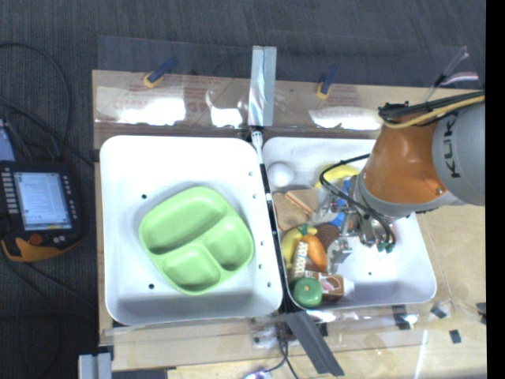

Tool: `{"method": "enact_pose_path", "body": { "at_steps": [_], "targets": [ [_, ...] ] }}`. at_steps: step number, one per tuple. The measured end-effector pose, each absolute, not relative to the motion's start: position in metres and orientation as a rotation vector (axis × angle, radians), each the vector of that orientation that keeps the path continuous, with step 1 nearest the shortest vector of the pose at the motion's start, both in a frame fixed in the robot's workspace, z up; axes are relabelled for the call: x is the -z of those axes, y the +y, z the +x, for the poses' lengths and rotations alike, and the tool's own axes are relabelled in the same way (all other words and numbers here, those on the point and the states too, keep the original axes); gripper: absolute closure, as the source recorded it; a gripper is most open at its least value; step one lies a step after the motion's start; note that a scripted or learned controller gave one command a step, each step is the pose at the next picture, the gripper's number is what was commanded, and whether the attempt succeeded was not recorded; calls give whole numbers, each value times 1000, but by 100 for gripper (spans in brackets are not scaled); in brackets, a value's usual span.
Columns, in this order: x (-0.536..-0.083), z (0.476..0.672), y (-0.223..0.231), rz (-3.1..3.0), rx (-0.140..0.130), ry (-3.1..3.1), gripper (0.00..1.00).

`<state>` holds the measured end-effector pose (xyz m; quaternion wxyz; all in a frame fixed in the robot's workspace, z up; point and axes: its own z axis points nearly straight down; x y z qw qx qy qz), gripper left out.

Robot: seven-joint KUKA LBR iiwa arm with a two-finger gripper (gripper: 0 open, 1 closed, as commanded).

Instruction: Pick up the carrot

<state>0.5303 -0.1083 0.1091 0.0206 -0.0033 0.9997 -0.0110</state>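
Note:
The carrot (316,251) is a small orange piece lying in the right bin (394,283), near its left wall, amid a cluster of toy foods. My gripper (340,240) hangs low over that cluster, just to the right of the carrot and close against it. The grey arm with its orange band (402,168) comes in from the right and hides part of the bin behind it. From above I cannot make out whether anything is held.
Around the carrot lie a yellow banana-like piece (293,243), a green round item (308,292), a brown flat piece (297,203) and a white round item (282,172). The left bin (126,164) holds a green divided plate (197,239). A divider (268,212) separates the bins.

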Motion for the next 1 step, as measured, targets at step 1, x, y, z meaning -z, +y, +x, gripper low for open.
{"method": "enact_pose_path", "body": {
  "at_steps": [1],
  "targets": [
    [-110,521,-112,232,30,3077,0]
  ]
}}
